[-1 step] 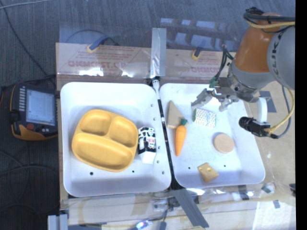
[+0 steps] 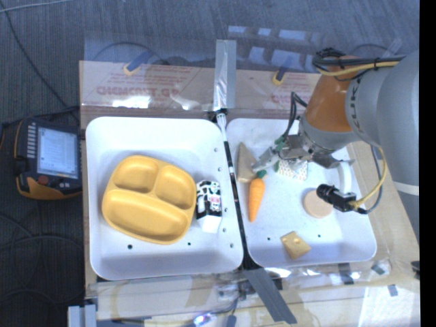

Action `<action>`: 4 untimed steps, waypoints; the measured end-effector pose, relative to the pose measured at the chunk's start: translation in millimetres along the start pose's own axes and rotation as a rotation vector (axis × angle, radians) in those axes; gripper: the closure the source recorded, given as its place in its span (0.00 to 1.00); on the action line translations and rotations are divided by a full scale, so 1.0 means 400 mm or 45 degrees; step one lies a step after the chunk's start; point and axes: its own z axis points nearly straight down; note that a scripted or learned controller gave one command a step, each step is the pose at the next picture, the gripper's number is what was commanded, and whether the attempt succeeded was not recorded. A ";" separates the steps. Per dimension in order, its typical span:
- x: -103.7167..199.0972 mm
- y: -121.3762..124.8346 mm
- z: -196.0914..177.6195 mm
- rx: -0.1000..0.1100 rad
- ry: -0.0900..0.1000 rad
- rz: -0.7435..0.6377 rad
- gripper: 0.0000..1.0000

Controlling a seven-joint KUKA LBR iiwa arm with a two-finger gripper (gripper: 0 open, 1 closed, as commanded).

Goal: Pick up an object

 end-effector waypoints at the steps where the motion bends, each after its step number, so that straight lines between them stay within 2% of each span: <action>1: 0.025 -0.033 0.005 -0.032 -0.012 0.035 0.00; 2: 0.038 -0.074 0.004 -0.036 -0.005 0.231 0.00; 3: 0.044 -0.125 0.003 -0.038 -0.012 0.074 0.00; 4: 0.037 -0.126 0.004 -0.035 -0.004 0.071 0.00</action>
